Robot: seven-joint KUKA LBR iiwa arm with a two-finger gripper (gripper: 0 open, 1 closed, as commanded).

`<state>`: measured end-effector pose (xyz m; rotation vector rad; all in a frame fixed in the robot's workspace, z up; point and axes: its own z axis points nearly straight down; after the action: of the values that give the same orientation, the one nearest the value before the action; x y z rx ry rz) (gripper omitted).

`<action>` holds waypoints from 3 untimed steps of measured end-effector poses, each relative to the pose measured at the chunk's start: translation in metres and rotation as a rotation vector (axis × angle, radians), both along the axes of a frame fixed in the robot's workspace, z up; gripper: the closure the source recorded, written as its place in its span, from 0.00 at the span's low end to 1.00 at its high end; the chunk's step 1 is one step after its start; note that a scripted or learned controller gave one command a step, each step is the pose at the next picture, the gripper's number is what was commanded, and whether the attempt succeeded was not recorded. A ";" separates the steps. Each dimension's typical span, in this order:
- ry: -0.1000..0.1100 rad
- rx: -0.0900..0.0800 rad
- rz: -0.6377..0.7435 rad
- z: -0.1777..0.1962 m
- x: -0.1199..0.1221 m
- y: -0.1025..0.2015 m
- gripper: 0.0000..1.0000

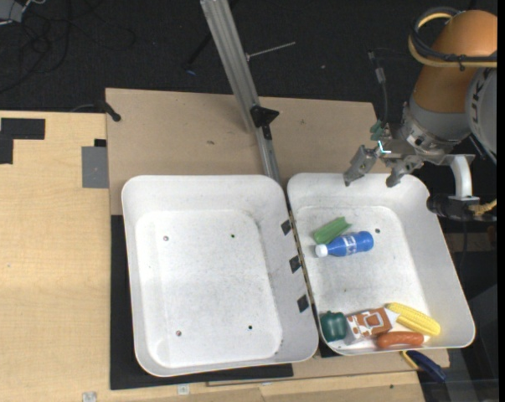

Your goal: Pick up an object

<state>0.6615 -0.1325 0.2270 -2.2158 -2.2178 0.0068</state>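
Two fingers of gripper [375,171] spread, holding nothing, above right bin [450,268] rim at 12 o'clock; approach step. Nearest object, blue bottle [345,244], mid-bin at 7 o'clock of gripper; next: descend over it

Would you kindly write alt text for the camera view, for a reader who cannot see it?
A grey robot arm's open gripper hovers above the far edge of the right white bin, holding nothing. That bin contains a blue bottle, a green block and small toys in its near corner.
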 end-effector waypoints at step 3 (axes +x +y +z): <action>0.001 0.000 0.001 -0.117 0.004 -0.009 0.00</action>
<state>0.6658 -0.1411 0.1103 -2.2141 -2.2187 0.0083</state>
